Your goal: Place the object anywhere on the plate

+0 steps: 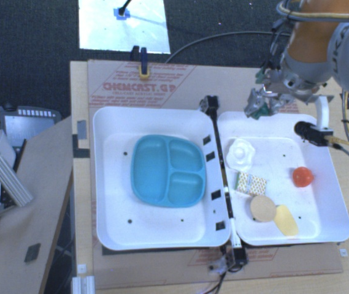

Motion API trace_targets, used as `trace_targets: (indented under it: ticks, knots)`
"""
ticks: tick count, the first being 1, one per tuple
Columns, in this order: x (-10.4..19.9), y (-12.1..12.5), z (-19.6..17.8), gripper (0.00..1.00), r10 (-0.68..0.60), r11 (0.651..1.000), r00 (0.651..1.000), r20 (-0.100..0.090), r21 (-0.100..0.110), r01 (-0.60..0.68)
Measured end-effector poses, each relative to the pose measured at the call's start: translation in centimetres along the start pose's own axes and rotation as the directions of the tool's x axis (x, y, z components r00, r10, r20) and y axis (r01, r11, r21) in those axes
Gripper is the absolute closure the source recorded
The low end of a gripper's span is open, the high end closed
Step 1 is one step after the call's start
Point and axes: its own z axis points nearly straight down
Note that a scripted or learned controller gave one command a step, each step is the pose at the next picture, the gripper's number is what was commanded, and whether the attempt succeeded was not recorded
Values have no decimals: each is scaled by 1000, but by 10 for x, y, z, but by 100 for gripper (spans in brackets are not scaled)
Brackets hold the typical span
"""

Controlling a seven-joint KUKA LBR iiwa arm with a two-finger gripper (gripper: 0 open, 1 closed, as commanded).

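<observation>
Here, the grey arm (340, 35) reaches in from the right, its orange band uppermost. Its gripper (261, 106) hangs over the right bin's (321, 231) far rim; the grip cannot be told. The blue plate (167, 170) lies in the left bin (110, 182). Right bin objects: white fried egg (240, 154), patterned block (251, 183), tan disc (262, 208), yellow piece (286, 220) lying diagonally, orange ball (303, 176).

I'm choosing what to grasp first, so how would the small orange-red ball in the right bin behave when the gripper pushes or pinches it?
The orange-red ball looks round and smooth, so a nudge would probably send it rolling across the right bin. Its curved surface may slip out of a pinch that is off centre. It lies apart from the other items, so a descending gripper likely has room around it.
</observation>
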Motion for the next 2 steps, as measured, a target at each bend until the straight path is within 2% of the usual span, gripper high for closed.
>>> trace_targets:
  ticks: [1,2]
  knots:
    - [57,0,16,100,0,1000,1000,0,2,0]
    - [116,-9,13,100,0,1000,1000,1,2,0]
